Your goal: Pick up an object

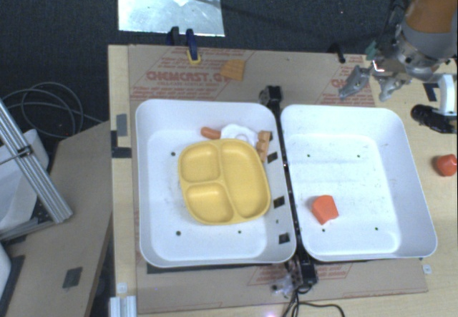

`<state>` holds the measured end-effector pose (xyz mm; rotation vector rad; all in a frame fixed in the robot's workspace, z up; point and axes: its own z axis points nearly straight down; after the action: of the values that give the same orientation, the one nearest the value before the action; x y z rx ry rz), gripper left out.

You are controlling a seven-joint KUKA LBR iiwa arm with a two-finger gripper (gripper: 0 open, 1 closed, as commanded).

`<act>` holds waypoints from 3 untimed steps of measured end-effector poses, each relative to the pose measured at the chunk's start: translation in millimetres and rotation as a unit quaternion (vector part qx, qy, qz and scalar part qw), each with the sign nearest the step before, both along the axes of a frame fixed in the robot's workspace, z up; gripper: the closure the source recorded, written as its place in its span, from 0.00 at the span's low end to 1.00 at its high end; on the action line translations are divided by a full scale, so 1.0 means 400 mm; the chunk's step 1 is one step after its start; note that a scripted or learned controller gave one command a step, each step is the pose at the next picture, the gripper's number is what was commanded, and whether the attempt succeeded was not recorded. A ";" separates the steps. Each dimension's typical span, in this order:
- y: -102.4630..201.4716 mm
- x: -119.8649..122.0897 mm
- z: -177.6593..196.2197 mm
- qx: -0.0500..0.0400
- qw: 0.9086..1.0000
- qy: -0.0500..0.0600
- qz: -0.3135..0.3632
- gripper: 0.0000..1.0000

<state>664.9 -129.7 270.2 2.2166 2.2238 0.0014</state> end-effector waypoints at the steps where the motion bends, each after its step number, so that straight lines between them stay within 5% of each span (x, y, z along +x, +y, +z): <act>1: 0.047 -0.217 -0.126 0.002 1.000 0.006 -0.002 0.00; 2: 0.041 -0.314 -0.476 0.000 1.000 0.001 -0.002 0.00; 3: 0.112 -0.451 -0.465 0.001 1.000 0.002 -0.001 0.00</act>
<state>484.4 -84.8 84.1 2.2228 2.2239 -0.0007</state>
